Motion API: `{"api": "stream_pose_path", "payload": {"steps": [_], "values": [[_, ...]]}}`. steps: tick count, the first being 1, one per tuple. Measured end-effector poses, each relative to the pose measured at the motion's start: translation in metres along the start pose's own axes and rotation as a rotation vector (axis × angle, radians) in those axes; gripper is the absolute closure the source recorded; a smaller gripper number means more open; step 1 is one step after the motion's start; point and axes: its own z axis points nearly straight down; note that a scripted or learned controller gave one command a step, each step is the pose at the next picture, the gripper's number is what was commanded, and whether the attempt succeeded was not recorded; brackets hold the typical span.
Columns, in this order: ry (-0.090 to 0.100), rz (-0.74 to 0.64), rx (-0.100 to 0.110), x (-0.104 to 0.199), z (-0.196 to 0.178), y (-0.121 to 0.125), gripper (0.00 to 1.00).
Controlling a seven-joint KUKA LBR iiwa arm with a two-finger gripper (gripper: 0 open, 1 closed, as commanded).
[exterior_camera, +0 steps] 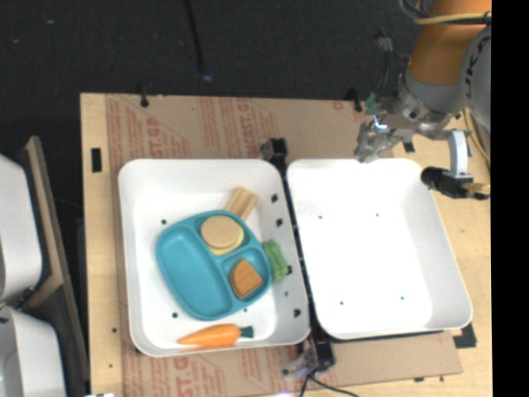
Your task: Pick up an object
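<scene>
A brown board [190, 122] printed with red lettering covers the bench and carries two shallow white bins side by side against a dark floor. The left bin [136, 222] is the reference point. At its centre lies a blue divided tray [194, 275]; a round tan biscuit [223, 232] sits in the tray's upper compartment and a brown waffle piece [246, 278] in its right compartment. A light wooden block [241, 201] rests just above the tray, a green item [275, 260] touches the tray's right edge, and a carrot [213, 335] lies below the tray near the bin's front wall. The right bin [376, 246] adjoins the left bin. The gripper [369, 149] hangs over the right bin's far rim, well apart from the left bin's objects; jaw opening cannot be determined, and nothing is seen held.
</scene>
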Motion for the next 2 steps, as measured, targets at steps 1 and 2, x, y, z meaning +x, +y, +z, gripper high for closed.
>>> {"api": "stream_pose_path", "payload": {"steps": [1, 2], "values": [[0.002, -0.004, 0.006, 0.059, 0.009, -0.007, 1.00], [0.002, -0.005, 0.005, 0.118, 0.006, -0.015, 1.00]]}}
